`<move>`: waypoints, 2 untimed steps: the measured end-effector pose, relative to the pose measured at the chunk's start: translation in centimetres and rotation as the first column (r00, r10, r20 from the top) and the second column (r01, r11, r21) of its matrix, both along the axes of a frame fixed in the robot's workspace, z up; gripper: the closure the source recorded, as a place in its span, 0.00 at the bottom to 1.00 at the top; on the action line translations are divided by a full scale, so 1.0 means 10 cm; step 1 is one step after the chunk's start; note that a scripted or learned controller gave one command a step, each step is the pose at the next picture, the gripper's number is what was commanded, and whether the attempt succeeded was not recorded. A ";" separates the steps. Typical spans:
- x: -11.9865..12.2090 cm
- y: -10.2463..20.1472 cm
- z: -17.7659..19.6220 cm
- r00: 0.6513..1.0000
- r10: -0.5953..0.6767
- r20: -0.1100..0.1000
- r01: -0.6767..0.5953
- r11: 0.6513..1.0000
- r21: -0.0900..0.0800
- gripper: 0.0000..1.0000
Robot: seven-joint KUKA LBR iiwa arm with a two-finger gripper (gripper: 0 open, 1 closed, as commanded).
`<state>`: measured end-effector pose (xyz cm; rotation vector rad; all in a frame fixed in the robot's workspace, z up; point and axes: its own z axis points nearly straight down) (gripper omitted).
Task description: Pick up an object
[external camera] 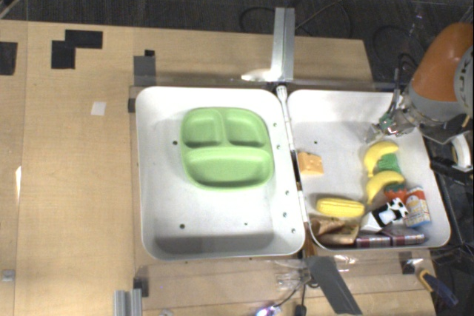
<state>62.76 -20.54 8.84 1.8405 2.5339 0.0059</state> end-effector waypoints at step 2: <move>-0.51 0.00 0.01 0.995 -0.098 0.002 0.098 0.995 0.002 0.00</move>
